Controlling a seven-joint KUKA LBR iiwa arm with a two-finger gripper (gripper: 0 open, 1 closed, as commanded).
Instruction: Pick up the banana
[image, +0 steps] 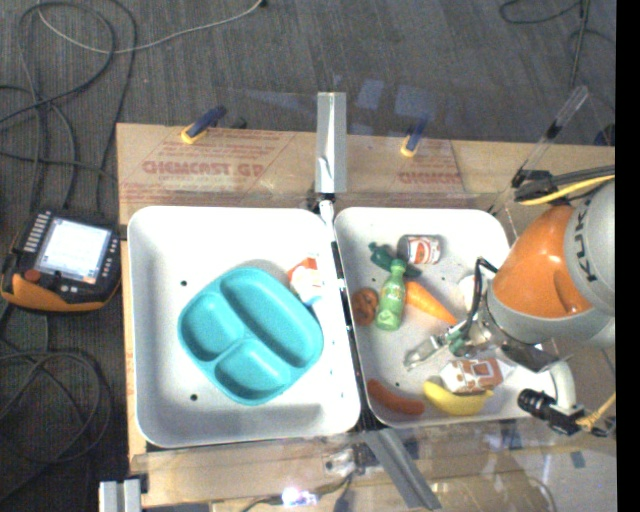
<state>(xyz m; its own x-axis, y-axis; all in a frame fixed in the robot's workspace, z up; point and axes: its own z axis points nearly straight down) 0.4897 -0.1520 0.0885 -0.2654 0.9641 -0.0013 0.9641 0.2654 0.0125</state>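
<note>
The yellow banana (455, 400) lies at the front of the right bin (352, 250), curved along the front wall. A small white and red carton (473, 375) rests against its upper side. My gripper (432, 351) hangs low in the right bin, just above and left of the banana, with nothing seen in it. The grey arm with its orange band (535, 280) reaches in from the right and hides the bin's right side.
In the right bin there are also a green bottle (392, 297), a carrot (433, 303), a can (420, 250), a brown round piece (365, 304) and a red sausage (393, 397). The left bin (150, 300) holds a teal divided plate (252, 332) and a small carton (307, 281).
</note>
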